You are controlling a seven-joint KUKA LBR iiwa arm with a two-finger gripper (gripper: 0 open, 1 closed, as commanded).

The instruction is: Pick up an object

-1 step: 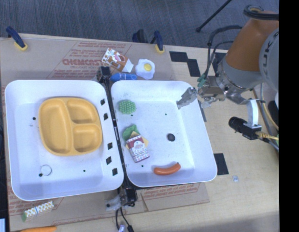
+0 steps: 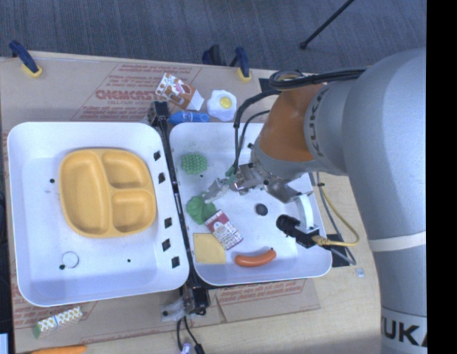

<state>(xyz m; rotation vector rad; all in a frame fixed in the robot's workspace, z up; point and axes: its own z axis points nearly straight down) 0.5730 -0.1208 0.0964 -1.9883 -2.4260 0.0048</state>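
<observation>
While the grey arm with the orange band (image 2: pixel 291 127) reaches in from the right, its gripper (image 2: pixel 227 185) hangs low over the right white plastic bin (image 2: pixel 311 265), with the tips pointing to the left. The 2 fingers seem to stand a little apart with nothing between them, and the nearer tip is just beside the green leafy toy (image 2: pixel 200 209). This toy lies near the left wall of the right bin, and a round green bumpy ball (image 2: pixel 194 162) lies above it, well apart from the gripper. Below the leafy toy there is a small red and white packet (image 2: pixel 227 231), touching a flat yellow square like a cheese slice (image 2: pixel 209 249), and an orange sausage-shaped toy (image 2: pixel 255 257) lies near the front wall. A small dark round thing (image 2: pixel 261 210) rests on the bin floor under the arm. The left white bin (image 2: pixel 36 286) holds a yellow plastic tray with 3 compartments (image 2: pixel 107 191). Both bins stand side by side on a sheet of brown cardboard with red print (image 2: pixel 132 91), fixed at the far edge with blue clamps (image 2: pixel 25 59). On the cardboard behind the bins I see a toy fried egg (image 2: pixel 223 103), a small colourful box (image 2: pixel 173 90) and a blue item (image 2: pixel 190 116). Behind the bench the floor is a dark grey carpet (image 2: pixel 139 13).
</observation>
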